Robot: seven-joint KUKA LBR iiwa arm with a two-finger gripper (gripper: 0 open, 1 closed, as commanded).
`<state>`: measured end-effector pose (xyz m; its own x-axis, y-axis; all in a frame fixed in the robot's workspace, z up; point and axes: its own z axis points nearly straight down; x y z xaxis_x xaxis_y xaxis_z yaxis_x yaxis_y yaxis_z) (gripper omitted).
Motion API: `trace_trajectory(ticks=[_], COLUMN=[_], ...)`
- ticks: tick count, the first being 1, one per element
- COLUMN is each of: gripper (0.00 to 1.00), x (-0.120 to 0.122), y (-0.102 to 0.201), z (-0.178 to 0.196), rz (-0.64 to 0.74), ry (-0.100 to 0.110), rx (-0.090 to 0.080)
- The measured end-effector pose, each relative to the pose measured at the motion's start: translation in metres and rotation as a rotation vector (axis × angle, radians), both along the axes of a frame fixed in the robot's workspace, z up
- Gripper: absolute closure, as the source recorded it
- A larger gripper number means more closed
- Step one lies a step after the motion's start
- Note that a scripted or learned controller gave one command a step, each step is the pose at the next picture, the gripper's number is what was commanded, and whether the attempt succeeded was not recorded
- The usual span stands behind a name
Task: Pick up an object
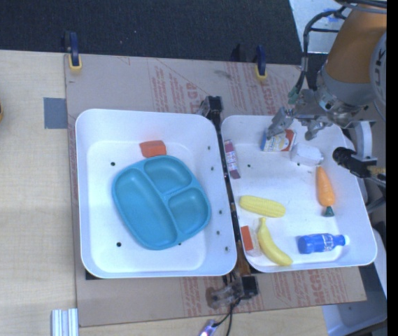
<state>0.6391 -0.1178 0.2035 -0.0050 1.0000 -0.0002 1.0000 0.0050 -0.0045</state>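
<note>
The arm (pixel 352 54), grey with a broad orange band, reached in from the right over the far corner of the right bin (pixel 366 254). Its gripper (pixel 287 121) hung low over a small carton (pixel 278 142), white with red and blue print, which lay near the bin's far wall. One metal finger (pixel 280 123) sat right at the carton's top edge; whether the gripper was wide, narrow or closed on the carton could not be told from this slant.

Both bins were shallow, glossy white plastic with rounded corners. In the right bin, a white lumpy piece (pixel 306 155) lay just beside the carton. A tapered orange carrot (pixel 324 187) with a green tip lay by the right wall. A bumpy yellow corn cob (pixel 262 206) rested near the middle, and a smooth curved banana (pixel 271 243) lay nearer the front. A small blue bottle (pixel 320 243) with a white label lay on its side, near the front right corner.

The left bin (pixel 94 257) held a blue plate (pixel 160 201), rounded and divided into three compartments, with a small orange block (pixel 153 148) just beyond its far edge.

The bins sat on a brown cardboard sheet (pixel 150 82) clamped to the pale wooden counter (pixel 17 208).
</note>
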Motion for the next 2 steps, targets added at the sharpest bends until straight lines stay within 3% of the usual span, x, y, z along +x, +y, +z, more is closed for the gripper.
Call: trace_trajectory(ticks=[1,2], gripper=[0.00,0.00], x=[-0.045,-0.120], y=[-0.058,-0.095], z=[-0.014,-0.053], rz=[-0.001,-0.001], ry=[0.000,0.000], rx=[-0.001,0.000])
